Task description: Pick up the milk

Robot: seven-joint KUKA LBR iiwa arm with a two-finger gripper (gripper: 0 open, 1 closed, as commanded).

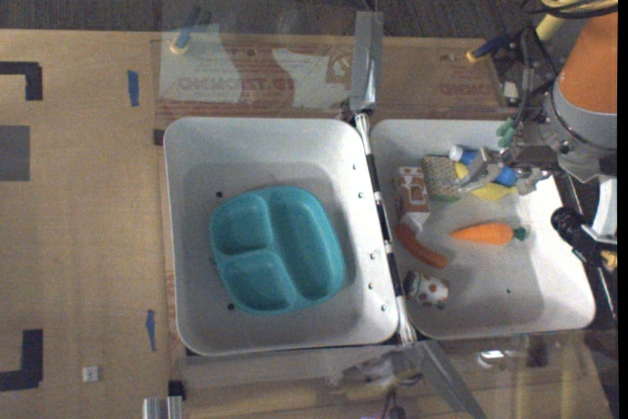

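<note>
While the arm reaches in at the right edge of the frame, two white bins sit side by side mid-frame. The left bin holds a teal tray with compartments. In the right bin, the milk, a small carton, lies on its side near the upper left corner, its long axis running up and down the frame; which end is the top I cannot tell. Just below it lie a sausage and a cup; to its right, a carrot pointing left. The gripper hangs right of the milk over a yellow and blue clutter; whether it is spread or pressed together, I cannot tell.
</note>
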